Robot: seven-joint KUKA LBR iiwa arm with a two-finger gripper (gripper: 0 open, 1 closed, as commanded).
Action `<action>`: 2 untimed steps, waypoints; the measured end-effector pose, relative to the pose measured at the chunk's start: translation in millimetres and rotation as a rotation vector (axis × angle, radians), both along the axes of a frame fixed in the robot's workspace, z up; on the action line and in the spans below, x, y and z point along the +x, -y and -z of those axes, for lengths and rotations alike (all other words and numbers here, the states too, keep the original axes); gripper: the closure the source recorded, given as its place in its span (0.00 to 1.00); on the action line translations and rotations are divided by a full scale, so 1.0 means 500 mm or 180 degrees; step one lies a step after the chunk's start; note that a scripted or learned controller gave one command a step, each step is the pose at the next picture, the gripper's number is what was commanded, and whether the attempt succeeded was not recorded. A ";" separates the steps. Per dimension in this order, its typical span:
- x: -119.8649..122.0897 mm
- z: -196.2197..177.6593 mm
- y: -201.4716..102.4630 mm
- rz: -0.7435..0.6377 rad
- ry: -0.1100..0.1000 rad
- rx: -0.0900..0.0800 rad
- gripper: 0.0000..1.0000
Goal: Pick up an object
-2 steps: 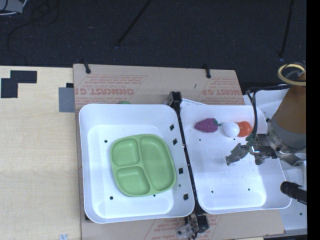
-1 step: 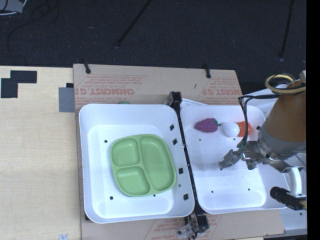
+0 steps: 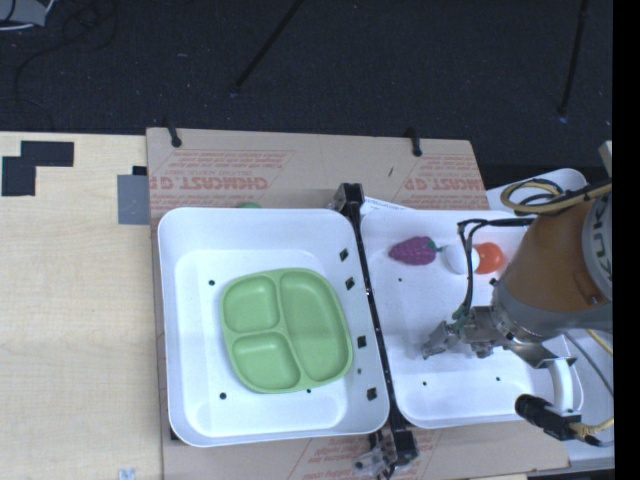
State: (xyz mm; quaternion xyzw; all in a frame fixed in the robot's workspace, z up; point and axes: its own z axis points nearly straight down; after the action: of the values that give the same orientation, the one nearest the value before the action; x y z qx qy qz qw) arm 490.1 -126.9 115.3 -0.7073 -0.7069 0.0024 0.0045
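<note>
Two white bins are seen side by side on the bench. A green divided plate (image 3: 285,329) lies flat in the left bin (image 3: 190,238). In the right bin (image 3: 440,413), a purple toy (image 3: 413,251) and an orange object (image 3: 489,257) are near the far wall. The gripper (image 3: 448,339) is lowered over the bin floor, nothing visibly held.

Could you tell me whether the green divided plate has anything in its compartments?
Empty: all three compartments of the green plate, lying in the left bin, show bare green surface.

A green plate (image 3: 285,329) in a white bin (image 3: 190,268); purple toy (image 3: 413,251) and orange toy (image 3: 489,257) nearby.
</note>
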 end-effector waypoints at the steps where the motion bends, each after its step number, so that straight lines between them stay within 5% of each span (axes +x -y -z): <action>1: 0.002 -0.027 0.003 0.0021 0.0012 -0.0002 1.00; 2: 0.015 -0.142 0.020 -0.0003 0.0039 -0.0012 1.00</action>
State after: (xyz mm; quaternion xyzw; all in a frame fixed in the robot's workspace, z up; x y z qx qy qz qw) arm 497.5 -136.7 186.4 -0.7069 -0.7073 -0.0007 -0.0012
